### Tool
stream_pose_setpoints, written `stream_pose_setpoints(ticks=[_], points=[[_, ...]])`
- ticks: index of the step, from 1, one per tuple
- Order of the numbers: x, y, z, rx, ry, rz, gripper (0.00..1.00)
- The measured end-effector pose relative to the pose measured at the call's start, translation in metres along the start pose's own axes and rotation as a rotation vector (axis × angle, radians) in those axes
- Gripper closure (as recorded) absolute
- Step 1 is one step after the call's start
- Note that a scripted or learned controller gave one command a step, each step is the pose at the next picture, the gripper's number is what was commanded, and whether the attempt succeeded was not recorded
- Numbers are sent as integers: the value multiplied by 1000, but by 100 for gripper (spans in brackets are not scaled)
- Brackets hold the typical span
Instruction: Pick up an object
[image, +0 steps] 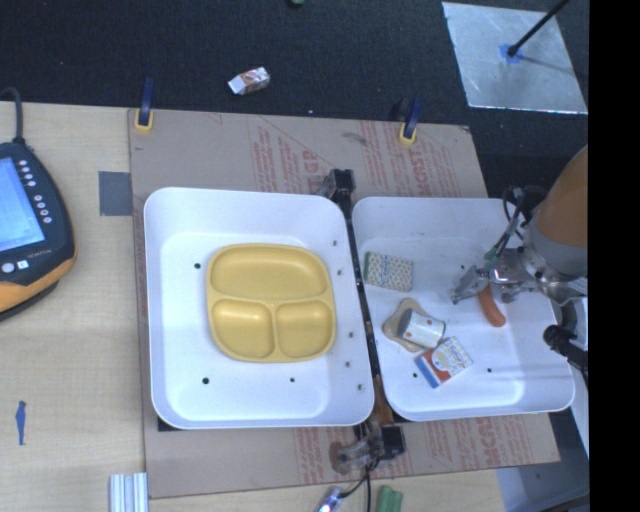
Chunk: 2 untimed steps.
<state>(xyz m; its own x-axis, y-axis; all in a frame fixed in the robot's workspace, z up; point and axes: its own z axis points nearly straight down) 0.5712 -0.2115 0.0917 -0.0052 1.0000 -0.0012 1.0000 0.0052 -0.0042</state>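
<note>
My pincer (478, 287) hovers in the right bin (440, 395); I cannot tell its state. The orange piece (494, 308) lies at its five o'clock. I'd centre over it, then descend squarely.

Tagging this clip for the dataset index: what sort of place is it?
Likely a robot lab grasping bench: two white bins clamped onto a cardboard sheet, a teach pendant lying at the left, and the arm's gripper over small test objects.
</note>
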Motion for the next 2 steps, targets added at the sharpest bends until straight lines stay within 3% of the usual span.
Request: stream_pose_setpoints(ticks=[1,2], points=[[-1,0,-11,1,-1,0,100],[58,14,0,1,1,-2,100]])
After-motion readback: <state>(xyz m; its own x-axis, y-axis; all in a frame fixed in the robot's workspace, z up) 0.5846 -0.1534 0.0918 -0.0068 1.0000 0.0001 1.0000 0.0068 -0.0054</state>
